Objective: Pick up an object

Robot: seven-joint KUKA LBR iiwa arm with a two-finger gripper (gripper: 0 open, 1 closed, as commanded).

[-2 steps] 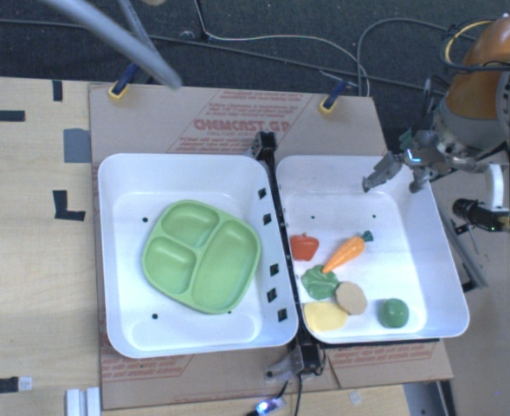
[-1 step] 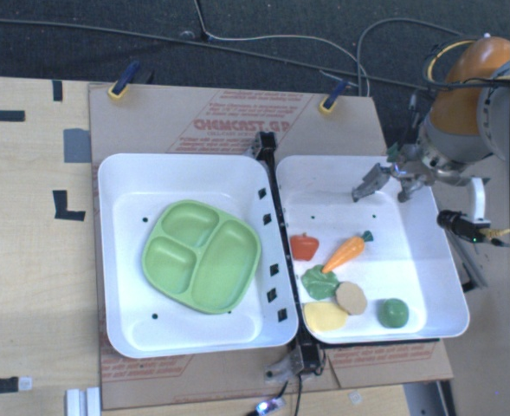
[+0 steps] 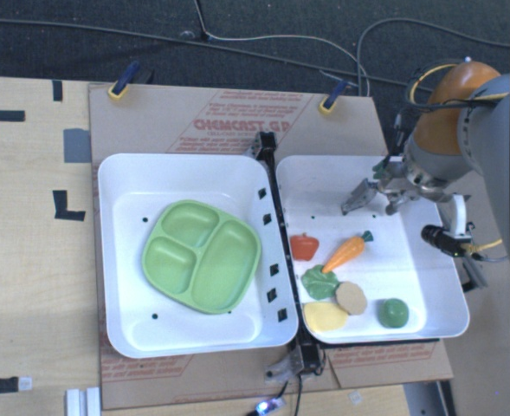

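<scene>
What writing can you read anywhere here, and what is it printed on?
"CHEMCAST GP": red print, repeated in slanting rows, on the brown sheet under the bins. The smaller red lines beside it are too blurred to read.
The bins, the green tray and the toy food show no writing.

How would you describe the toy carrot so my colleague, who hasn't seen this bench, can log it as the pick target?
Look in the right-hand bin, the one the gripper hangs over. Near the bin's middle lies the carrot, slanted, beside a red piece and above a green leafy piece. It alone is long, tapered and orange with a small green tip.
</scene>
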